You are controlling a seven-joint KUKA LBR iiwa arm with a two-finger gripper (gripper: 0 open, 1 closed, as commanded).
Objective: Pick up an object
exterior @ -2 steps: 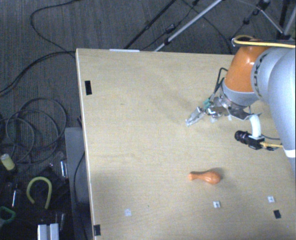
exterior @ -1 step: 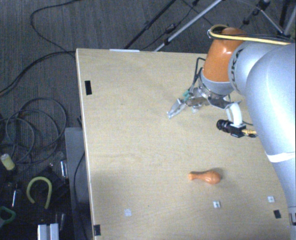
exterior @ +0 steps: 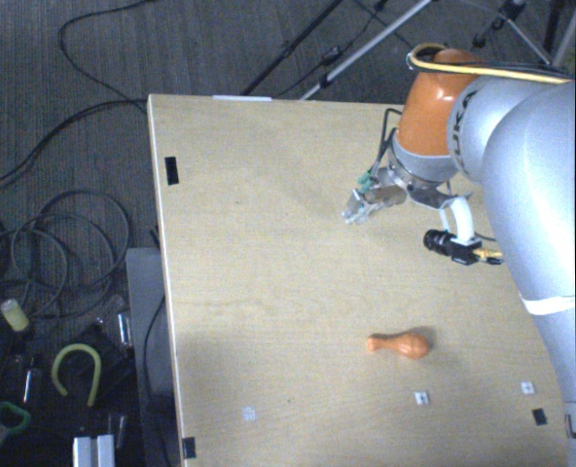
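Note:
An orange, pear-shaped object [exterior: 402,344] lies on its side on the tan bench top [exterior: 269,290], toward the front right, its narrow end pointing left. My gripper [exterior: 356,211] hangs over the bench well behind the object, reaching in from the right below the orange wrist band [exterior: 434,115]. Its fingers come together in a narrow tip pointing down and left, and nothing shows between them. The gripper is clear of the orange object.
The grey arm [exterior: 531,183] covers the right side of the bench. A small black and yellow part [exterior: 455,245] juts out beneath the wrist. Cables, a green hook-shaped tool [exterior: 74,368] and tripod legs lie on the floor to the left and behind.

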